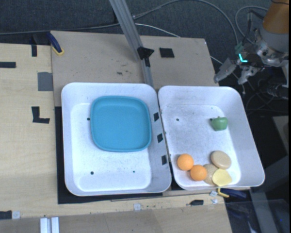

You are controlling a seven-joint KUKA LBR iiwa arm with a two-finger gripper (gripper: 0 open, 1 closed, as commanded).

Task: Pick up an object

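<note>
The right bin point(242, 130) holds a small green object point(218, 124) near its right wall. At its front end lie two orange balls point(185, 161) point(198, 172), a tan rounded piece point(220, 159) and a yellow piece point(222, 177), bunched together. My gripper point(234, 73) hangs outside the bins, beyond the right bin's far right corner and well above the bench. Its two fingers are spread open with nothing between them.
A square blue plate point(121, 123) lies in the left bin point(72, 130). A slanted metal post point(131, 33) rises behind the gap between the bins. Cables point(194, 8) trail over the dark floor near the arm.
</note>
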